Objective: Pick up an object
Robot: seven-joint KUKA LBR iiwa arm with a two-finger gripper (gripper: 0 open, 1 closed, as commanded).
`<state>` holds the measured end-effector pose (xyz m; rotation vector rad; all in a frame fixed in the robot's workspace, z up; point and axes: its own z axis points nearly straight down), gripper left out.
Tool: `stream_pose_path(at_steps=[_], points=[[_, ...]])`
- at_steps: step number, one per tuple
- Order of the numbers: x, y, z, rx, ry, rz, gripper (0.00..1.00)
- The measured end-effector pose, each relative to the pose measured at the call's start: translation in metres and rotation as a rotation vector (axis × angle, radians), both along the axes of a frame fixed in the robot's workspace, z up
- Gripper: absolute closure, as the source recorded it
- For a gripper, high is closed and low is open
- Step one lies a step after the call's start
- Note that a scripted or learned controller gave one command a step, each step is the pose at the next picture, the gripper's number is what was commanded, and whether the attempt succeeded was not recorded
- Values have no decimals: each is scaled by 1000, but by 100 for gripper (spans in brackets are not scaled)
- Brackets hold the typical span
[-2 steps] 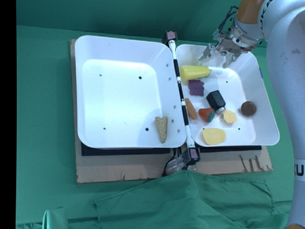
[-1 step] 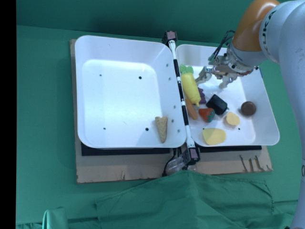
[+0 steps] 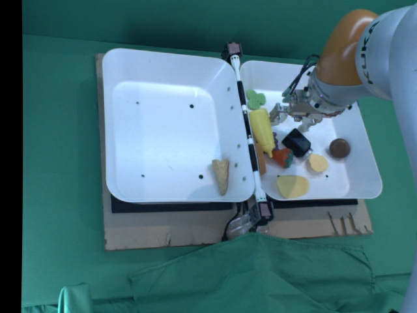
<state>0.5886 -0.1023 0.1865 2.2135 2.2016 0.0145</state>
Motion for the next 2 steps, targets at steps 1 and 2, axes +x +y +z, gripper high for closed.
stream_pose_path(at_steps=[1,2], points=[[-61,-15,0,1,-2,-1,0],[-58,-15,13,-2,-10,-2,100]])
